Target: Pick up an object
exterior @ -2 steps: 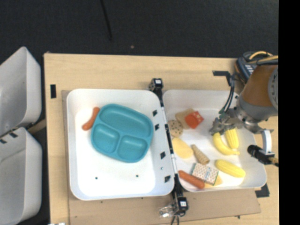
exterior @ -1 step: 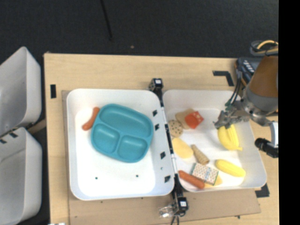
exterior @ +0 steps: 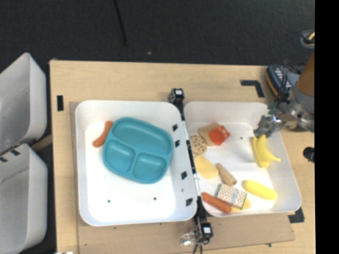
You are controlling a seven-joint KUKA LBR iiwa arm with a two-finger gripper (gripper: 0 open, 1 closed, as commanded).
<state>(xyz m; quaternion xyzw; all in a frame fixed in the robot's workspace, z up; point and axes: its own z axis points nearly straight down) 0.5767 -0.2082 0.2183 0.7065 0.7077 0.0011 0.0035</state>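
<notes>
gripper (exterior: 265, 126) low over right bin (exterior: 249, 110) far edge, finger state cannot tell, banana (exterior: 263, 151) just below its tip, contact unclear, red block (exterior: 218, 135) to its left, yellow lemon-like piece (exterior: 259, 190) further below, teal divided plate (exterior: 138, 149) in left bin (exterior: 85, 194)

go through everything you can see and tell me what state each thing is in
Blue plate: flat, right side up, in left bin.
Sausage: lying beside the plate's left edge.
Banana: lying in right bin, just under the pincer.
Carrot: lying at the right bin's front edge.
Red block: resting in right bin.
</notes>
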